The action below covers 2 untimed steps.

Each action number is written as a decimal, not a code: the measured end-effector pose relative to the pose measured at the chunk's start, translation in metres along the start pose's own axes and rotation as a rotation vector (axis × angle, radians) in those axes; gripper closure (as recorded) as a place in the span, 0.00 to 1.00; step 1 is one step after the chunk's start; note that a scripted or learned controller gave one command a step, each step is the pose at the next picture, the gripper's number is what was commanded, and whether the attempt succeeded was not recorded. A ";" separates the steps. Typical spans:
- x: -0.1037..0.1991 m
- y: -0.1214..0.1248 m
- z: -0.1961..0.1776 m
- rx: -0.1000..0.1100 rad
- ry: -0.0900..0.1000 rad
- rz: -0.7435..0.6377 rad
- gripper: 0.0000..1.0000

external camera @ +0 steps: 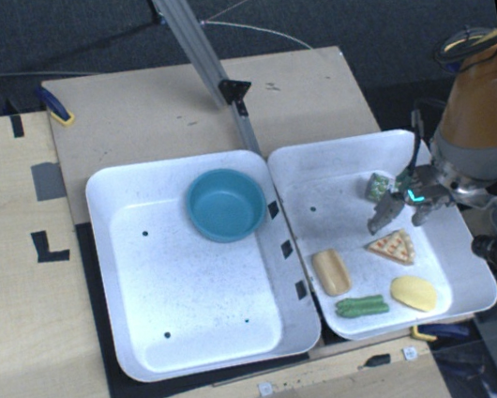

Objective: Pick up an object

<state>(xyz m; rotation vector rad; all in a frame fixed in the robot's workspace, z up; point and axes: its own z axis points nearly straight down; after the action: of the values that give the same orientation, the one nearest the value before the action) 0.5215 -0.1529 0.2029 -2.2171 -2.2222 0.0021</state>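
My gripper (402, 216) hangs low over the right bin (319, 166), near its right side, with its two dark fingers (384, 215) spread open and nothing visible between them. Just below the fingertips lies an orange triangular pizza slice (392, 248). A small grey-green object (378, 186) sits right beside the gripper's upper left. Further down the bin lie a tan bread roll (332, 271), a green pea pod (360, 306) and a yellow lemon-like piece (414, 293). A blue bowl (226, 204) stands in the left bin (150, 287) at its top right.
The arm's grey and orange body (480, 119) looms over the right bin's right edge. A metal pole (197, 40) slants across the back of the bench toward the gap between the bins.
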 end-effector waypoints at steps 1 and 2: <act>0.000 0.000 0.000 -0.001 0.000 0.000 0.00; 0.003 -0.002 0.044 0.003 0.000 0.001 0.00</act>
<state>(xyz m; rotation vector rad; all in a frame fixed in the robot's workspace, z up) 0.5192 -0.1503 0.1594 -2.2166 -2.2193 0.0061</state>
